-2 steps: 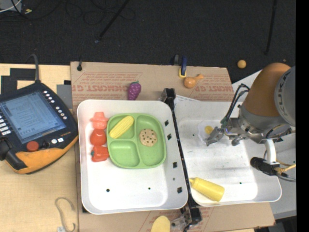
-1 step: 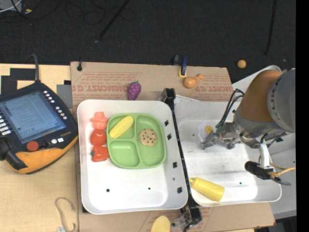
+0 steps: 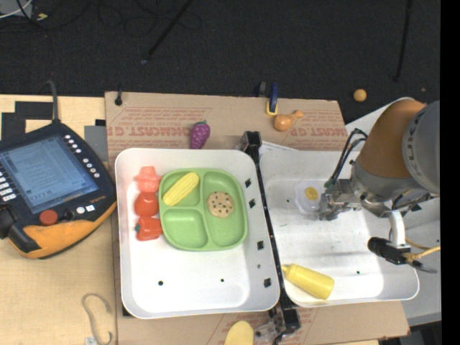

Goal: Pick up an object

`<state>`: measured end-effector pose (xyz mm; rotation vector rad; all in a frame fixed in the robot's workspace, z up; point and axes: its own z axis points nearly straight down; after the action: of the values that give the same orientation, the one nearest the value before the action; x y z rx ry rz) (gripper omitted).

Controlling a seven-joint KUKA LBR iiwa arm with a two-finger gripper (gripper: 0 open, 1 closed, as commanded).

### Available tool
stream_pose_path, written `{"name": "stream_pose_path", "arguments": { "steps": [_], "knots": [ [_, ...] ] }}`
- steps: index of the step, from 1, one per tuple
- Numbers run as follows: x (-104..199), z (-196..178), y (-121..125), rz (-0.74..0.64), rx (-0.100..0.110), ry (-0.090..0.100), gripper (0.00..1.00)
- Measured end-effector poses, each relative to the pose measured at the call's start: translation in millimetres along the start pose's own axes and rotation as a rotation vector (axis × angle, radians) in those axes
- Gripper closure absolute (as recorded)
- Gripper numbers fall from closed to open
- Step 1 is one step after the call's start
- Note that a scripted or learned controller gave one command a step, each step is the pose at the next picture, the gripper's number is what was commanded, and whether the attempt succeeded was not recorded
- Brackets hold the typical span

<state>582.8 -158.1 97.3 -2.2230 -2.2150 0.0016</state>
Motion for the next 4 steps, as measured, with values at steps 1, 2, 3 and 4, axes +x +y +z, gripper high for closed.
{"name": "stream_pose_path", "arguments": {
  "steps": [1,2,3,4],
  "knots": [
    [1,-61,-5,-0.002,-0.004,-0.002,1.0],
    [3,-123,-9,-0.003,-0.007,-0.002,1.0],
    [1,-130,-10,-0.002,-0.003,-0.001,1.0],
    [43,-121,10,-0.006,-0.003,0.0,1.0]
  ]
}}
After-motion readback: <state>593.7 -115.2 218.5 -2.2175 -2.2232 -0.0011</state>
